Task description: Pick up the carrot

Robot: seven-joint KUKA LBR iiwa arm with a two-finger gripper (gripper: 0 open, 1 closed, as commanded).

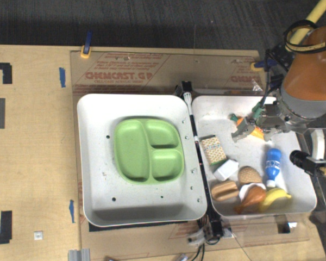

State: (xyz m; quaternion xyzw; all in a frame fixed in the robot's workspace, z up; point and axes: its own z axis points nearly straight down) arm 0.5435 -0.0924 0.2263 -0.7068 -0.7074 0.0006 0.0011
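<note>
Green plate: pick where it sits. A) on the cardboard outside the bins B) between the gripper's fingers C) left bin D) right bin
C: the green plate lies in the middle of the left bin, apart from the gripper over the right bin.

The arm [307, 75] is a thick, rounded grey body with a broad orange band above the wrist. Yellow and black cables [304, 34] loop over its top. Below the wrist sits a grey metal gripper [249, 128] with pale fingers [240, 134].
</note>
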